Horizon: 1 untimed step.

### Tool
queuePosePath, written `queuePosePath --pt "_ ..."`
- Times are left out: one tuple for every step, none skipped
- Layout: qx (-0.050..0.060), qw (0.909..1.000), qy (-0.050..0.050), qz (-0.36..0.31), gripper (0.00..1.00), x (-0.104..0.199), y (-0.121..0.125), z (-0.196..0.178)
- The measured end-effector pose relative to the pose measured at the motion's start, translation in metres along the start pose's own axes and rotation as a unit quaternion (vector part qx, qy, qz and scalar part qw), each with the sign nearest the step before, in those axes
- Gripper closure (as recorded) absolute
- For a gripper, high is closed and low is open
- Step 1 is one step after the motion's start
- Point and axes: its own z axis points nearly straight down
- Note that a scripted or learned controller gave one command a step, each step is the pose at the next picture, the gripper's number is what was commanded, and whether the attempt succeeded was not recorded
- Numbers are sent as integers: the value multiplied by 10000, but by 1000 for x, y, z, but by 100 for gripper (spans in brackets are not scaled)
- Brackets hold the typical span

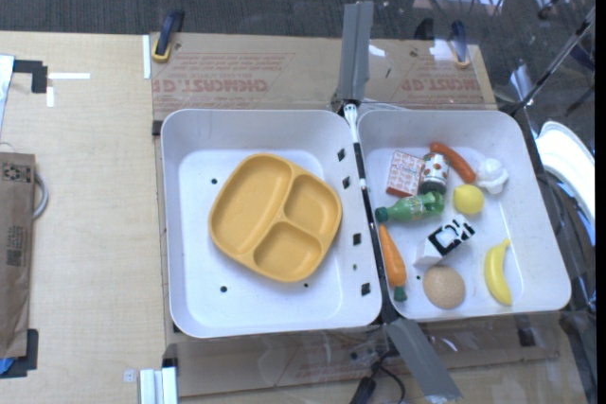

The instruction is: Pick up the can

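Observation:
The can [435,172] is small, with a dark top and a red and white label. It stands in the upper middle of the right bin [530,203]. It is hemmed in closely by a red and white box [405,173] on its left, an orange-red sausage-shaped piece [454,163] on its upper right and a green bottle [411,209] lying just below it.
Also in the right bin are a lemon [468,199], a white lumpy item [490,173], a black and white block [451,235], a banana [498,273], a carrot [392,258] and a brown round item [443,287]. A yellow divided plate [275,217] lies in the left bin [189,203].

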Motion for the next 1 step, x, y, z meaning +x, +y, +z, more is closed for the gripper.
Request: queuePosePath --pt "2 10000 -1 4 0 0 0 0"
